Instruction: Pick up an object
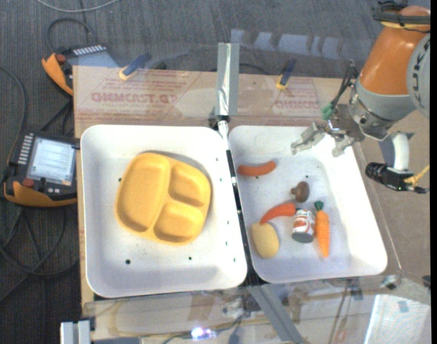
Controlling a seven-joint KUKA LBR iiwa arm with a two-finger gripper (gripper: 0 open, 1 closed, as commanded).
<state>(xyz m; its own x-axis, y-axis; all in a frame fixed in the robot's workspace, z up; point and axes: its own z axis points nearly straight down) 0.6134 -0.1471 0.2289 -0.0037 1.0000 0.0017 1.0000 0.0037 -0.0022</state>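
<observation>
The right bin [362, 185] holds a sausage [256, 168], a small brown piece [300, 190], a red-orange chilli [279, 211], a small can [302, 224], a carrot [322, 231] and a yellowish potato [265, 239]. My gripper [323, 139] hangs over the bin's far right part, above and to the right of the sausage. Its two grey fingers [304, 140] are spread apart with nothing between them.
The left bin [97, 192] holds a yellow compartment tray [163, 196]. A metal divider post [224, 84] stands between the bins at the back. A handheld pendant [39, 169] lies on the floor to the left, with cables around it.
</observation>
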